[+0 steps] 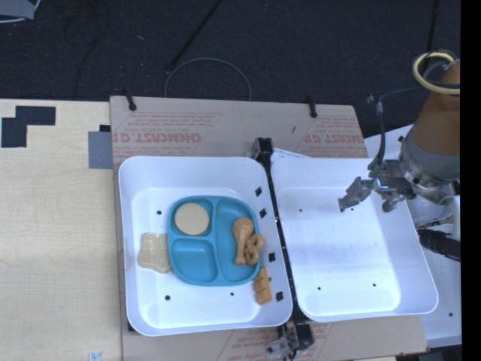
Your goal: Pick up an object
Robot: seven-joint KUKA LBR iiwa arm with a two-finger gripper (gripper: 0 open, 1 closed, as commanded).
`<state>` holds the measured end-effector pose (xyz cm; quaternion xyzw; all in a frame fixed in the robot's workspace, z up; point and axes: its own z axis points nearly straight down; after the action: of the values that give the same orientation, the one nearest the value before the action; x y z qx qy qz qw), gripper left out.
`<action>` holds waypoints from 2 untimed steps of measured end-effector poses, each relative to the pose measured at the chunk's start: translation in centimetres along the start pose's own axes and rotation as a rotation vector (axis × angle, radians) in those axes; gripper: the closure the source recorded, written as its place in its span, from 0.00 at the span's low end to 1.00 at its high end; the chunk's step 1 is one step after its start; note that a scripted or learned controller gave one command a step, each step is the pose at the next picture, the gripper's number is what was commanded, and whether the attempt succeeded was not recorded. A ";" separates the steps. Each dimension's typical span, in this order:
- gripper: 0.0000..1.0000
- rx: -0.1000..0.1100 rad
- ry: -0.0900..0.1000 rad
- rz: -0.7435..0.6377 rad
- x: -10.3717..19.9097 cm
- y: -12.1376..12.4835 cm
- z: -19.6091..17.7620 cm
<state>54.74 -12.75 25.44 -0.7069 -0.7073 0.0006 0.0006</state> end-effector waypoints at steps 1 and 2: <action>0.00 0.006 0.001 0.001 -0.2 0.1 4.4; 0.00 0.006 0.002 0.001 0.2 0.7 9.1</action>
<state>55.44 -12.54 16.31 -0.7071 -0.7071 0.0021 0.0034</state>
